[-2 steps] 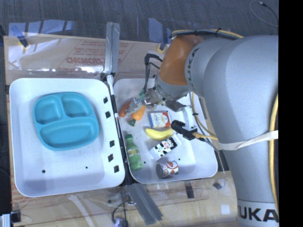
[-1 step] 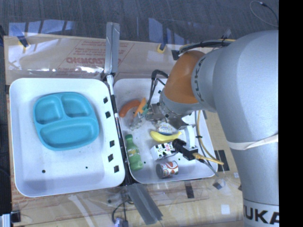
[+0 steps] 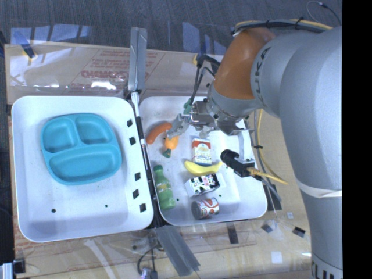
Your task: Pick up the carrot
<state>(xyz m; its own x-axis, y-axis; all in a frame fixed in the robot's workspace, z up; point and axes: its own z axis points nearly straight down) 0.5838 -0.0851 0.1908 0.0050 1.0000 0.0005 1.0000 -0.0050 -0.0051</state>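
Grey metal and small green fittings make up the claw, which we see low over the right-hand white bin, near that bin's far edge. We cannot tell how it is set, since its tip is too small and cluttered to read. Just to its left, toward the bin's far-left corner, lies the orange carrot, a smooth tapered piece whose long axis runs slantwise, thick end down-left and thin end up toward the claw. We judge the claw must shift a little left and turn across that axis before closing. Touching the carrot's near side is a small orange-and-green toy, which could get caught in the grasp. Farther toward the bin's middle we find a red-and-white carton, a yellow banana, a patterned black-and-white box, a green bottle along the left wall and a tin can by the near edge. A blue divided plate rests in the left bin.
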